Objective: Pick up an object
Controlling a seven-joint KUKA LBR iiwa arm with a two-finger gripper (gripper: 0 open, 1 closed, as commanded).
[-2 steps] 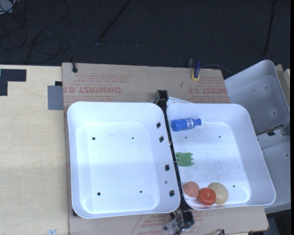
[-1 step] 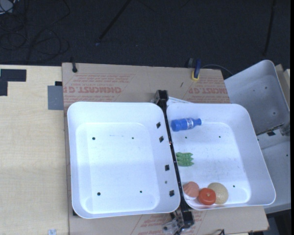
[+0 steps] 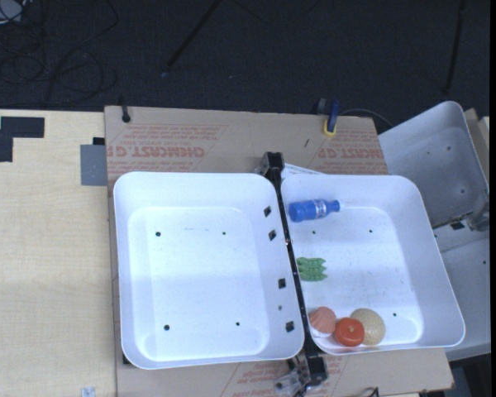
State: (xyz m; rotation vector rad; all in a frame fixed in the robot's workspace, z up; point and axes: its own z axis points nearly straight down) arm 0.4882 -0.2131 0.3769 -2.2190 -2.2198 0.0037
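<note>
Pale counter (image 3: 41, 263) holds two white bins, and the right bin (image 3: 434, 238) has a blue bottle (image 3: 313, 210) that may roll and round toys (image 3: 349, 332) jammed in a corner, so the claw, open or closed I cannot tell, could slip.

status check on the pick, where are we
Nothing picked yet. Right bin holds blue bottle, green item, and a cluster of pink, red and tan pieces in the near corner. Bottle and green item stand apart, unobstructed.
</note>
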